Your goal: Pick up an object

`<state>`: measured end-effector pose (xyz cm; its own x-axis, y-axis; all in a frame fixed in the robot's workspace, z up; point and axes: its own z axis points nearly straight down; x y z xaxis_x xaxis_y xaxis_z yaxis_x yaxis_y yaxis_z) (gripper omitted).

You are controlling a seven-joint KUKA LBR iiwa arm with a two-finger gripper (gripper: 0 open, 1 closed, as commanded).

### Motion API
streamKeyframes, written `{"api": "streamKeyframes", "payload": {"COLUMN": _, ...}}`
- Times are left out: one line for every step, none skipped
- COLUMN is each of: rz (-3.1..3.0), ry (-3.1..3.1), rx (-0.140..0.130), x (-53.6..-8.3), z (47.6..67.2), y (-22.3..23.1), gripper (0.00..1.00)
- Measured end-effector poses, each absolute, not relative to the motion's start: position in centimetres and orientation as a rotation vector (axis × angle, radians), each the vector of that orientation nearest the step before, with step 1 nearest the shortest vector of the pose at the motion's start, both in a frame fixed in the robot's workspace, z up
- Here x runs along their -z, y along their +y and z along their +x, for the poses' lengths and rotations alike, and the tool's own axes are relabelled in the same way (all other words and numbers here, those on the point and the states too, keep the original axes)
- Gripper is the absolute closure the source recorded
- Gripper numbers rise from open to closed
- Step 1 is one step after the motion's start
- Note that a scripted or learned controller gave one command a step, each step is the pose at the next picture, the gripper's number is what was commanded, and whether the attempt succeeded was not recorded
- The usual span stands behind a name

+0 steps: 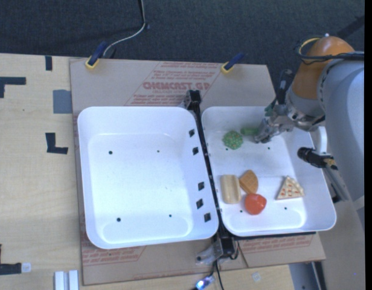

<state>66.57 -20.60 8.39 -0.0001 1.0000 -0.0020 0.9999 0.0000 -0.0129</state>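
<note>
We judge approach step: metal two-finger gripper [262,134] low beside round green bumpy toy [233,139]; finger opening unclear. Next: we centre over toy, close.

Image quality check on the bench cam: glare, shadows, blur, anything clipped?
Camera view: lighting is even and soft; the white bins look bright, near washed out, with faint inner-wall shading. The gripper is slightly soft, so its fingers are hard to resolve. The green broccoli-like piece, red tomato and triangular wedge read clearly with small shadows. The arm is cut off at the right.
</note>
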Motion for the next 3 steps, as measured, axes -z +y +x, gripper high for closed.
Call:
{"api": "streamKeyframes", "payload": {"rz": -2.222, "ry": -2.222, "rx": -0.009, "x": -8.5, "z": 66.7, "y": -18.3, "gripper": 1.0}}
{"api": "streamKeyframes", "payload": {"rz": -2.235, "ry": -2.232, "rx": 0.009, "x": -24.8, "z": 67.1, "y": -22.7, "gripper": 1.0}}
{"api": "streamKeyframes", "payload": {"rz": -2.228, "ry": -2.231, "rx": 0.008, "x": -36.0, "z": 66.9, "y": -22.4, "gripper": 1.0}}
